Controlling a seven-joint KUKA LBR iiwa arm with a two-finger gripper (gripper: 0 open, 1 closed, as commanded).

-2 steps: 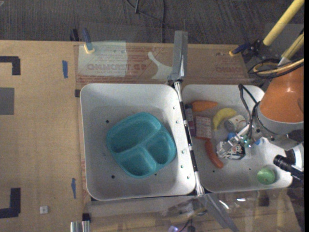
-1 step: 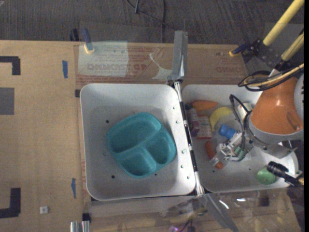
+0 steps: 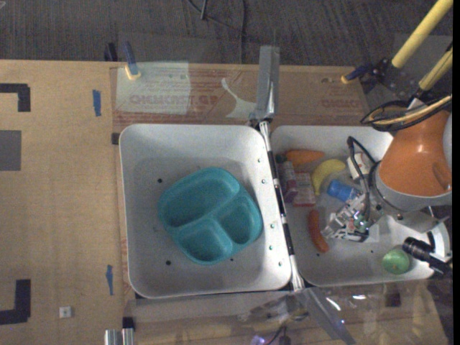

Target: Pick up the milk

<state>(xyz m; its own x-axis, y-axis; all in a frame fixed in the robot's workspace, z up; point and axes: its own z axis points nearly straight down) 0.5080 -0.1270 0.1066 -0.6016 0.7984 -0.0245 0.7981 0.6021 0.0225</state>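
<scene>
Left bin (image 3: 144,214): holds a teal divided plate (image 3: 209,215), three compartments, nothing on it. Not your concern for this task.

Divider between the bins, then the right bin (image 3: 338,275). Against its left wall lies a small pinkish carton with a printed label (image 3: 295,183), long side roughly along the wall; you can take this as the milk, though the print is too blurred to read. Above it an orange carrot (image 3: 305,157), beside that a yellow banana (image 3: 327,172), then a small blue item (image 3: 341,190) too indistinct to name. Lower down, a red-orange sausage-shaped piece (image 3: 318,231); at lower right, a green apple (image 3: 395,261).

The tool (image 3: 350,225) hangs over the middle of the right bin, near the sausage piece, well right of the carton. Its fingertips blur into wiring and glare, so you cannot tell how wide it stands, nor whether anything sits in it.

Judged step: approach, carton not yet reached. Next move calls for travel left toward the bin wall, then a descent with room for the wall-side finger; that gap looks tight.

The orange-banded wrist (image 3: 417,164) covers the bin's right part, so whatever lies beneath is hidden from you.
</scene>
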